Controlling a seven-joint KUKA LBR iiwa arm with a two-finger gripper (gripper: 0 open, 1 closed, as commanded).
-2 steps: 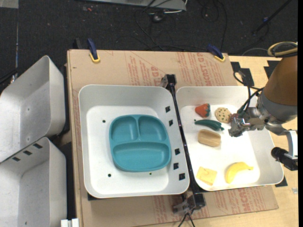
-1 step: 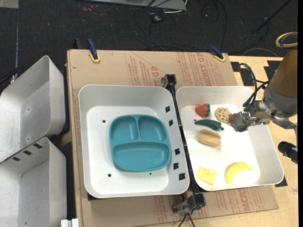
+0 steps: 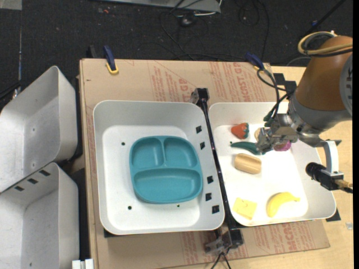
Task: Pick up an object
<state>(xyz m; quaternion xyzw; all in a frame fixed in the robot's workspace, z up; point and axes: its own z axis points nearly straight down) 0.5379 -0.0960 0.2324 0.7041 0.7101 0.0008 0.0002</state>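
Note:
The right bin [image 3: 314, 206] holds several small toy foods. A red strawberry [image 3: 240, 130] lies at its far left, a dark green pepper-like piece [image 3: 244, 145] just below it, and a tan bread roll [image 3: 247, 163] nearer the middle. A yellow cheese wedge [image 3: 245, 208] and a yellow banana [image 3: 281, 203] lie by the front wall. My gripper [image 3: 271, 142] hangs low over the bin's far middle, right of the green piece, with a purple item [image 3: 284, 146] beside its fingers.
The left bin [image 3: 106, 150] contains a teal divided plate [image 3: 166, 169]. A black divider rail [image 3: 212, 161] runs between the bins. Two white tubs [image 3: 33, 150] sit off the bench's left edge. Cables trail at the back.

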